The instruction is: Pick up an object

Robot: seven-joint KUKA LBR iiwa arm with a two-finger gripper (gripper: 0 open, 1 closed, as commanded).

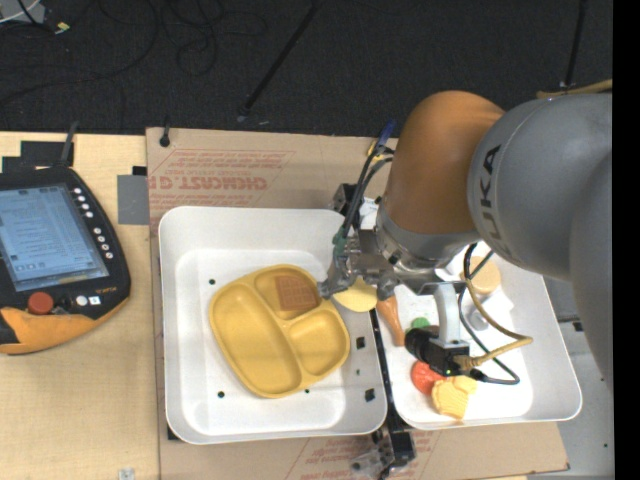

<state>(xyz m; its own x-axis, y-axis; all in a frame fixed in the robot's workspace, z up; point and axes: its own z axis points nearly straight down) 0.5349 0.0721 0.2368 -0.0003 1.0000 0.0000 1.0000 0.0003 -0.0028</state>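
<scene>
My gripper (342, 276) hangs over the wall between the two white bins, at the right rim of a yellow divided plate (270, 343). A pale yellow rounded piece (355, 297) sits right below the gripper, touching or nearly touching it; I cannot tell whether it is held. A brown square waffle-like piece (294, 292) lies in the plate's upper compartment, just left of the gripper. The plate rests in the left bin (190, 268). The arm's grey and orange wrist (440, 178) hides much of the right bin.
The right bin (545, 388) holds an orange carrot-like piece (389, 319), a green piece (420, 323), a red piece (425, 374), a yellow piece (452, 399) and a beige item (485, 279). Black cables loop over them. A teach pendant (55, 253) lies on the bench at left.
</scene>
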